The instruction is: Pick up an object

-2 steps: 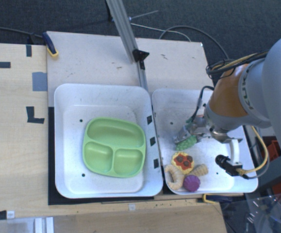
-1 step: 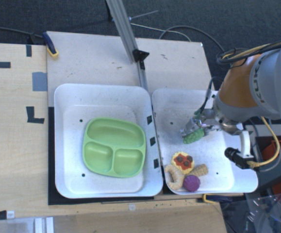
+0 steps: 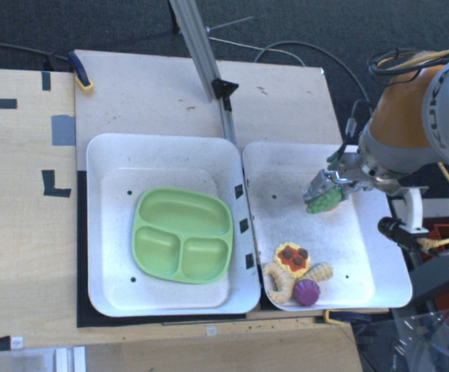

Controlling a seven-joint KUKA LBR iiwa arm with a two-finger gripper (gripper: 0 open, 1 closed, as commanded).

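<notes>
My gripper (image 3: pixel 326 188) seems clamped on the green toy (image 3: pixel 324 201), though that's hard to confirm; held only by its upper edge, it could slip back into the right bin (image 3: pixel 379 285) below me.

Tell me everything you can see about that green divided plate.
The green divided plate is pale lime and looks like smooth moulded plastic, with rounded corners. It has three compartments: one long one along the far side and two smaller ones nearer the camera. It lies flat in the left bin, slightly rotated. Its compartments hold nothing, and only the bin floor touches it.
</notes>
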